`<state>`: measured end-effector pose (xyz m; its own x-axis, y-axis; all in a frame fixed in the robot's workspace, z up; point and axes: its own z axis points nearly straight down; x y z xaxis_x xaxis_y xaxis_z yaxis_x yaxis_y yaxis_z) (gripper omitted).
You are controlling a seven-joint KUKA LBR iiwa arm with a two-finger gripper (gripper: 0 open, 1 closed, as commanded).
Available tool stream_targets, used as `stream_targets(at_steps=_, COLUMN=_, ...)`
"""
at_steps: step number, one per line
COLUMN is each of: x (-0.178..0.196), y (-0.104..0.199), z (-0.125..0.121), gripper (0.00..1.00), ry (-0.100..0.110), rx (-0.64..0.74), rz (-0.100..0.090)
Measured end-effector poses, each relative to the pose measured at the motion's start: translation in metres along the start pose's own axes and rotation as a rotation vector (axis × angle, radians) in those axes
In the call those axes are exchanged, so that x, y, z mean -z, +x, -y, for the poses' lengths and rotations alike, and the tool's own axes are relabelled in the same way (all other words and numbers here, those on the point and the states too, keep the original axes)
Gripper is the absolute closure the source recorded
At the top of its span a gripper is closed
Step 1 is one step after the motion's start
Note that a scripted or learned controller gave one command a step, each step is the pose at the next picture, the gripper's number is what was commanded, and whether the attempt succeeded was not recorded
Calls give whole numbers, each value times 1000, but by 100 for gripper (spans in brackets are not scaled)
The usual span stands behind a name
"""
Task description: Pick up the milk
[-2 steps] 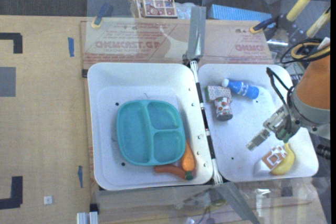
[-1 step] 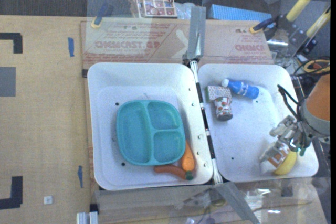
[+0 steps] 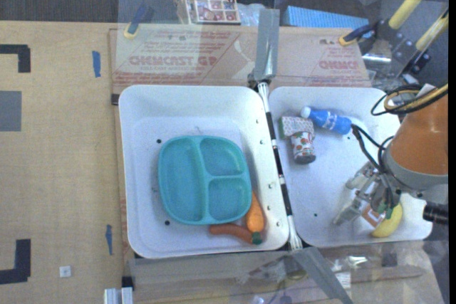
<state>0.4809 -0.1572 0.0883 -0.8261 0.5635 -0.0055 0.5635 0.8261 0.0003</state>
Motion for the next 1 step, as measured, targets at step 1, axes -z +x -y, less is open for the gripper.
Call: stream_targets(at_steps=1, x=-1, y=-45, z=31, gripper=0, ry=-3, rx=-201, rz=4)
